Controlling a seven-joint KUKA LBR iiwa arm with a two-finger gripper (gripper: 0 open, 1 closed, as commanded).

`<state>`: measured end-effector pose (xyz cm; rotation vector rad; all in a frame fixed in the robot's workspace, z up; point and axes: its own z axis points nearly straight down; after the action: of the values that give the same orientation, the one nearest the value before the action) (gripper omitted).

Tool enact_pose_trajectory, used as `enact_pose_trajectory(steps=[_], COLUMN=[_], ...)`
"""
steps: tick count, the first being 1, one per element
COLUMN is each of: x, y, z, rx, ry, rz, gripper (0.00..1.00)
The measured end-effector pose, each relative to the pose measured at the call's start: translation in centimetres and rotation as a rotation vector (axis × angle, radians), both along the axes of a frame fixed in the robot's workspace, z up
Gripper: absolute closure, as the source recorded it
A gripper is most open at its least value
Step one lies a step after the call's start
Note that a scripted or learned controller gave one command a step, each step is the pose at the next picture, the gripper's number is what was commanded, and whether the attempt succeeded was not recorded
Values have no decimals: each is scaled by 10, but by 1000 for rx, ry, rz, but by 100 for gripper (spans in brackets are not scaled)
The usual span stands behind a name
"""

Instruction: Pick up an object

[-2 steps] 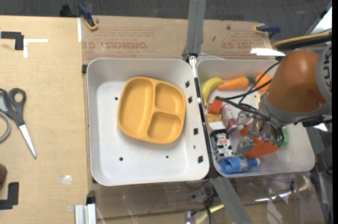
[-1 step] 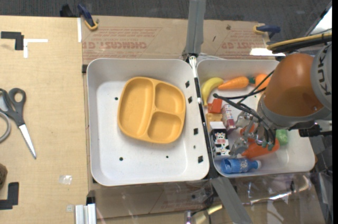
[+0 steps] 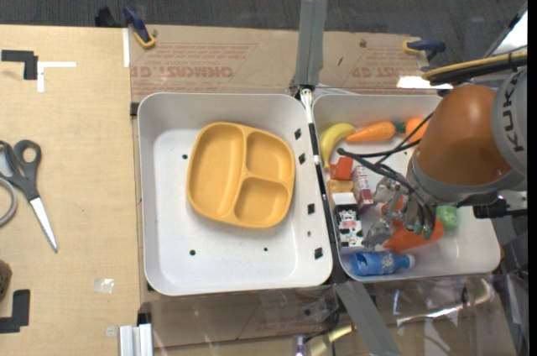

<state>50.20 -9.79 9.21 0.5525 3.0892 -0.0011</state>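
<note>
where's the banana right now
The banana lies in the right bin, at its far left corner by the divider, with the carrot just to its right and a red item just below it in the camera view.

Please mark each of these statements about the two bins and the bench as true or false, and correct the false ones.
1. The yellow divided plate lies in the left bin. True.
2. The banana lies in the left bin. False: it lies in the right bin, near that bin's far left corner, beside the carrot.
3. The scissors lie on the bench, outside both bins. True.
4. The blue bottle stands upright in the middle of the right bin. False: it lies on its side by that bin's near wall.
5. The gripper is above the left bin. False: it is low over the right bin, among the objects there.
</note>
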Motion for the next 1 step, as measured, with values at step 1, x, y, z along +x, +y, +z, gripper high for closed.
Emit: enact_pose_trajectory(steps=[1], x=[1], y=[1], z=[0], rx=[0], ry=[1], rz=[27], gripper=[0])
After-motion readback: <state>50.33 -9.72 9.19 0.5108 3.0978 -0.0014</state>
